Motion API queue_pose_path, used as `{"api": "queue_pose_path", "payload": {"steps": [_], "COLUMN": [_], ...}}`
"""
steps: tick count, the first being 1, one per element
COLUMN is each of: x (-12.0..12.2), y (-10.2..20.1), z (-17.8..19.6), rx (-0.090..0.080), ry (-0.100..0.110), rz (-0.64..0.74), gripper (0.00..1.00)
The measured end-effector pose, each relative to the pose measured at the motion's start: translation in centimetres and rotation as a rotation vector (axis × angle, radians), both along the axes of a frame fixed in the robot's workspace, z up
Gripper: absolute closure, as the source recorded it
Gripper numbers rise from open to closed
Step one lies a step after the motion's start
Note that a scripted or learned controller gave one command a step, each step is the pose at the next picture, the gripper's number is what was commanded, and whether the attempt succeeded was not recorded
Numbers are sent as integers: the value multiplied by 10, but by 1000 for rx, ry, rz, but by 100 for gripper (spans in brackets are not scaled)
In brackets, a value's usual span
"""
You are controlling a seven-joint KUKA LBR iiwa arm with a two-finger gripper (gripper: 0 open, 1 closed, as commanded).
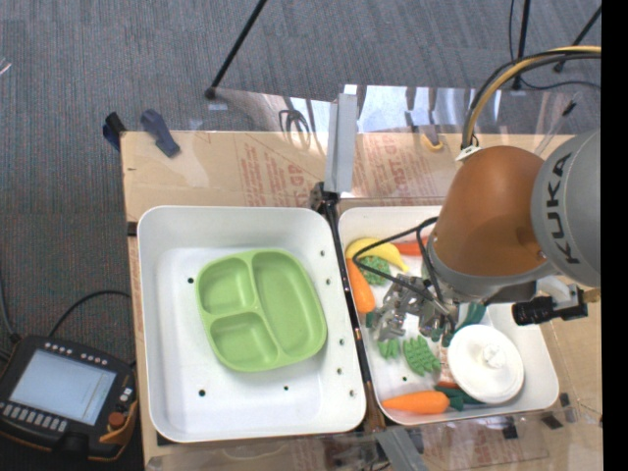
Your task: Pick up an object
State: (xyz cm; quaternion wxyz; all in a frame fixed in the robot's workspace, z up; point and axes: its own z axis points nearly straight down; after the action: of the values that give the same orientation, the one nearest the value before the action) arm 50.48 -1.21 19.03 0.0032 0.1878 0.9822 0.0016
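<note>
Gripper: the gripper [399,314] hangs low in the right bin [546,361], over its left-middle part; whether it is spread or pressed together cannot be told, since the metal parts blur into the clutter beneath.
Arm: the arm [491,224] comes in from the right and covers the bin's upper middle.
Nearest thing: a green piece [422,356], ridged and leaf-like, lies just below and right of the gripper; near it, apart or touching cannot be told.
Other candidates: a carrot [361,287] just left of the gripper along the bin wall, a banana [378,251] above it, a second carrot [417,402] at the front wall, a white lid [486,363] to the right.
Handling: all look like light, stiff plastic toys with smooth skins, so likely to slip; the carrot is best pinched across its thick middle, and the lid seems too wide and flat.
Left bin: the left bin [167,253] holds a green tray [260,309], well apart from the gripper.
</note>
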Motion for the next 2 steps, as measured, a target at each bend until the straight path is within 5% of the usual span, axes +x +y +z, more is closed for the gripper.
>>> {"api": "queue_pose_path", "payload": {"steps": [1,2], "x": [51,-29], "y": [-60,-134], "z": [-3,-76], "rx": [-2,0], "ry": [6,11], "rz": [248,486], "gripper": [100,100]}}
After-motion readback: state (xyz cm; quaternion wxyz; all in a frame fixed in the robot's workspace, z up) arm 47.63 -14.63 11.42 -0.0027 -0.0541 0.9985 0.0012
